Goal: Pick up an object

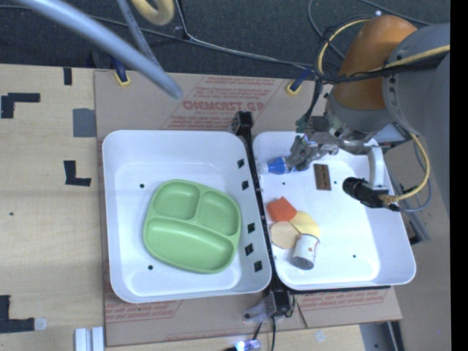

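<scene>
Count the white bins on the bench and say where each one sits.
2. The left bin holds the green tray. The right bin sits against it and holds the small items; the arm hangs over its far end.

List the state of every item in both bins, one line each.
Green divided plate: right way up, flat in the left bin, nothing in its compartments.
Small can: on its side in the right bin.
Orange piece: flat, touching the pale round piece.
Blue object: lying loose by the pincer.
</scene>
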Tool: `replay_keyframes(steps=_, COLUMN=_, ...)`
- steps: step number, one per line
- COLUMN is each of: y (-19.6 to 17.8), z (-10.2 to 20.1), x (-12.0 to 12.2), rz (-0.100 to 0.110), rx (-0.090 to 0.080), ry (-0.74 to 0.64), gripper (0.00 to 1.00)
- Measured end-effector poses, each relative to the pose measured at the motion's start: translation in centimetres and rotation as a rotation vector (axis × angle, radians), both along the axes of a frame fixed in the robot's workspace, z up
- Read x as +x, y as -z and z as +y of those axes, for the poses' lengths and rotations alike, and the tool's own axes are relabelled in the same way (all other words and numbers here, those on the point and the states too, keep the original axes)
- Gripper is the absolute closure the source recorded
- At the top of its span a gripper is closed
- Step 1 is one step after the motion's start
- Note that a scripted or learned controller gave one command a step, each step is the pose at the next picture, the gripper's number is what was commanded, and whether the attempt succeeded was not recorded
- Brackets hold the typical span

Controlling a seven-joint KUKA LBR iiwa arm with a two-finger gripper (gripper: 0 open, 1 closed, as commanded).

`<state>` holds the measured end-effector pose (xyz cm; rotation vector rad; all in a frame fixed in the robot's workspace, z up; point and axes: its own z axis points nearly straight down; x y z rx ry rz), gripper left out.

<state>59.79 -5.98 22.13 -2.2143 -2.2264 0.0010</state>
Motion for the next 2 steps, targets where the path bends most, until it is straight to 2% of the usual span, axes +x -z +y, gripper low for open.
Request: replay_keyframes(steps=2, y=1.5, z=11.6, x=1.0, rz=0.0, rx=-0.001, ry=0.0, gripper=1.0)
